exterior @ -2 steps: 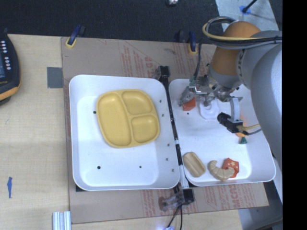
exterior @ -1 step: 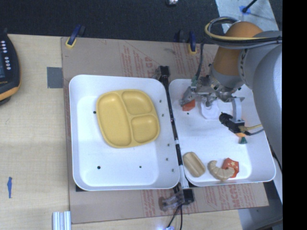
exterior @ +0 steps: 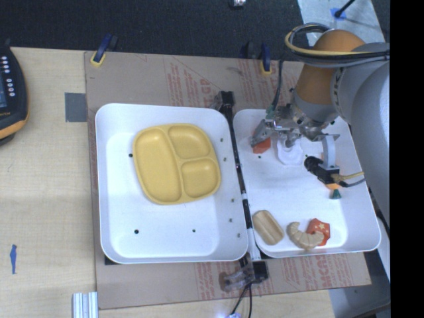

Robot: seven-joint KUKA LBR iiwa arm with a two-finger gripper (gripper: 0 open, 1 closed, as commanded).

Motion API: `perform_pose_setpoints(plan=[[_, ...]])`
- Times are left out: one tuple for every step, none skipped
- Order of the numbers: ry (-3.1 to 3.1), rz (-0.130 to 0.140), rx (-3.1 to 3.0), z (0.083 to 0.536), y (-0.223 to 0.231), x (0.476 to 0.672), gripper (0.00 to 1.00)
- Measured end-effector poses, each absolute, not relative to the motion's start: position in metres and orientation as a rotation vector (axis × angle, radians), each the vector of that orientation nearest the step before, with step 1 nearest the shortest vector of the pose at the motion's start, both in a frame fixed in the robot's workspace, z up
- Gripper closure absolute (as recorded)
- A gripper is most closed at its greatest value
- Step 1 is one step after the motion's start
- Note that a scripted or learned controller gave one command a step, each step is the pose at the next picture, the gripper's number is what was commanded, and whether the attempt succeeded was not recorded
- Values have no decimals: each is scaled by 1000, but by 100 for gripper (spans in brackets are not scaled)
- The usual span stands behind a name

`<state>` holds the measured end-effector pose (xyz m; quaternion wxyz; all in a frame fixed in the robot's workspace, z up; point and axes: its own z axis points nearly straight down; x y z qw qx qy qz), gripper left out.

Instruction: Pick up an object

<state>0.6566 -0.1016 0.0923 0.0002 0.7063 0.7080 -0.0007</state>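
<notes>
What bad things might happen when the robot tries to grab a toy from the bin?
The gripper hangs near the back wall of the right bin, so it might bump that wall going down. A small orange-red piece lies right beside it and could get knocked away instead of picked up. The tan bread-like toy, curved piece and red piece crowd the front edge, hard to grab singly.

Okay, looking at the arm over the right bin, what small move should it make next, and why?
Probably a short descent. The gripper sits at the far end of the right bin, with a small orange-red object just beside it. Nothing visibly sits between the fingers, so lowering onto that piece seems the likeliest next step.
</notes>
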Motion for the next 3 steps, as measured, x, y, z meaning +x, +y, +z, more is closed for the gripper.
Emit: perform_pose_setpoints(plan=[[2226,-3,2218,92,-100,656,0],[2229,-5,2218,92,-92,656,0],[2225,-3,2219,92,-99,656,0]])
